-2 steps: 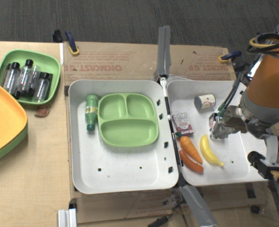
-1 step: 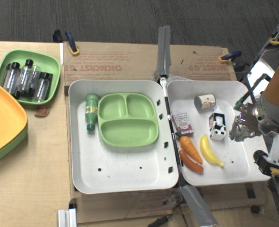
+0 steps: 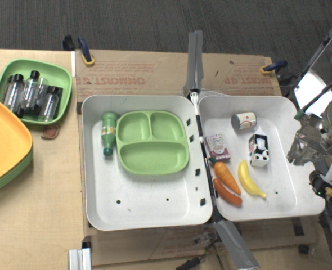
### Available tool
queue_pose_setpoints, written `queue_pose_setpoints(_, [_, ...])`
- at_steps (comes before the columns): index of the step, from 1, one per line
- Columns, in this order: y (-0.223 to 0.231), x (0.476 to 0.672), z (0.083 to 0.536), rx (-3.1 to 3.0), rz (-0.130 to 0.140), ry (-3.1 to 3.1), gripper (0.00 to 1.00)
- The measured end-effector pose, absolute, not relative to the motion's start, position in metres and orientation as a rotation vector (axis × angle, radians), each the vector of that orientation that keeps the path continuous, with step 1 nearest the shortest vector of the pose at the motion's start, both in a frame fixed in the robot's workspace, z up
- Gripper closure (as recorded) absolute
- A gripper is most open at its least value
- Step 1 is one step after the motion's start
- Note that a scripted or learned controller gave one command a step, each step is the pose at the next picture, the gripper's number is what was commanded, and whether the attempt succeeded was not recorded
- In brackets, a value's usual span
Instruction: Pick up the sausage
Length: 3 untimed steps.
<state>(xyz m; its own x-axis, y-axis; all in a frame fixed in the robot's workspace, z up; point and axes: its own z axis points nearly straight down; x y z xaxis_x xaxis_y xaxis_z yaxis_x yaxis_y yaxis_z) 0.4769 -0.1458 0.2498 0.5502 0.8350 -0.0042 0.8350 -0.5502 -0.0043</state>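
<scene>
Nothing of the pick looks done yet. The right bin (image 3: 278, 198) holds all the small items, and the arm's gripper (image 3: 305, 148) sits at that bin's far right edge, well apart from the target; whether it is open or closed I cannot tell. The sausage (image 3: 228, 192) lies untouched near the bin's front left corner, just beside the carrot (image 3: 227, 175), with the banana (image 3: 249, 179) close by. Approach, grasp and lift all remain.

In the right bin (image 3: 278, 108), the sausage (image 3: 228, 193) lies at the near left, touching the carrot (image 3: 227, 175), the banana (image 3: 249, 180) just right.
</scene>
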Motion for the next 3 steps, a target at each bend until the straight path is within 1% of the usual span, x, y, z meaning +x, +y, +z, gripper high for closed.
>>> queue_pose_setpoints(1, [-0.106, 0.504, 0.190, -2.969, 0.014, -1.018, 1.00])
queue_pose_setpoints(2, [-0.164, 0.485, 0.182, -3.046, 0.011, -0.756, 1.00])
queue_pose_setpoints(3, [-0.093, 0.478, 0.248, -3.125, 0.008, -0.329, 1.00])
